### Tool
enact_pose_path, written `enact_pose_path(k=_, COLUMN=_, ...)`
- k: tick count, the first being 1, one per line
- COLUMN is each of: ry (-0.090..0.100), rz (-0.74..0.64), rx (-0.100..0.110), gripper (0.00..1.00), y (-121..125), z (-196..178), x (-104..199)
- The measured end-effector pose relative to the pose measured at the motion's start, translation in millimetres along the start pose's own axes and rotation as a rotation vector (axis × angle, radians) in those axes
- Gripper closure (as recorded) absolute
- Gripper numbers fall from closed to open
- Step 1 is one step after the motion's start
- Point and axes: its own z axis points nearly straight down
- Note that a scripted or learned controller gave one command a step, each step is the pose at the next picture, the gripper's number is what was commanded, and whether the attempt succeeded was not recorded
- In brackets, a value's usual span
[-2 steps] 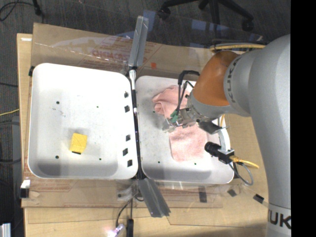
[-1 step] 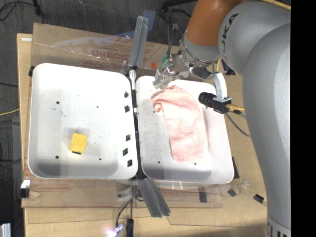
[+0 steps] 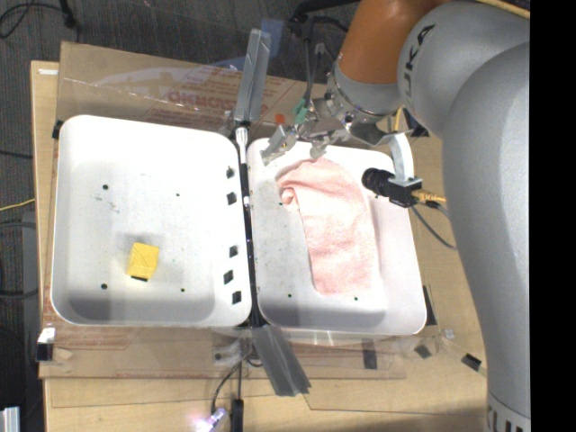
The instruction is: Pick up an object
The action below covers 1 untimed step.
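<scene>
A pink cloth (image 3: 335,228) lies spread in the right bin (image 3: 405,304), running from its far left corner down to the middle. My gripper (image 3: 295,148) hangs over the far left corner of that bin, just above the cloth's top edge. Its fingers stand open, spread apart, with nothing between them. A small yellow block (image 3: 143,260) rests in the left bin (image 3: 81,151), near the front left.
A metal divider bar (image 3: 249,79) runs between the bins at the back and pokes out at the front. The grey arm with its orange band (image 3: 387,25) fills the upper right. A black fitting with a cable (image 3: 389,185) juts over the right bin.
</scene>
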Motion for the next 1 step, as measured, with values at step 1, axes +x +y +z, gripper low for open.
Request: enact_pose_path(k=1, ry=-0.01, rz=0.074, rx=-0.022, gripper=0.0, y=11.0, z=110.1, x=-22.9)
